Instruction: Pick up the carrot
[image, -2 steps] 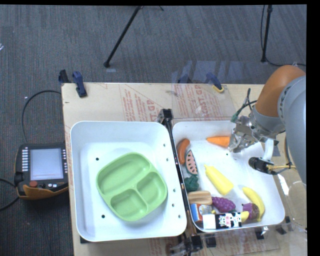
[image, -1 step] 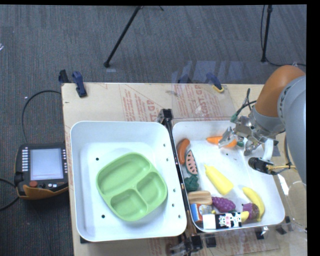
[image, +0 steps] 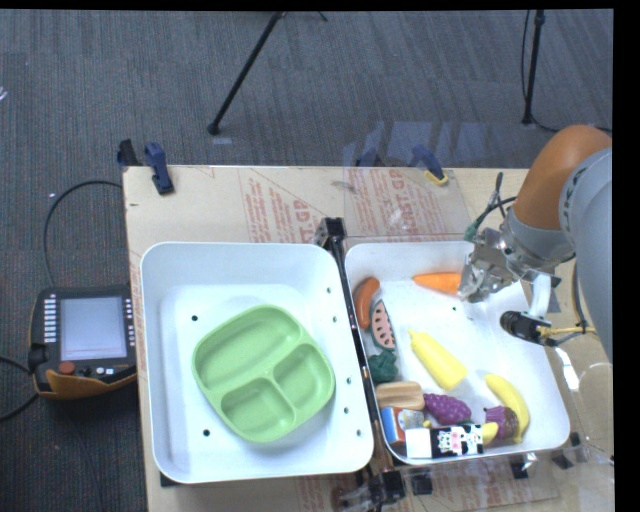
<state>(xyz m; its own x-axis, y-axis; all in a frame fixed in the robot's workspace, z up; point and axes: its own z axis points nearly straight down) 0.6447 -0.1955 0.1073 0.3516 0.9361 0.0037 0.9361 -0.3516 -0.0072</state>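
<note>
The orange carrot (image: 437, 283) lies pointing left near the back wall of the right bin (image: 555, 385). My gripper (image: 476, 280) comes down from the right, and its tip sits right at the carrot's thick right end, touching or nearly touching it. The gripper body hides the carrot's end. The grey arm with its orange band (image: 560, 170) rises at the right edge.
Also in the right bin are a sausage (image: 367, 297), a watermelon slice (image: 383, 322), a yellow corn cob (image: 437, 360), a banana (image: 508, 400), purple grapes (image: 447, 407) and a milk carton (image: 455, 440). The left bin (image: 160, 300) holds a green divided plate (image: 264, 373).
</note>
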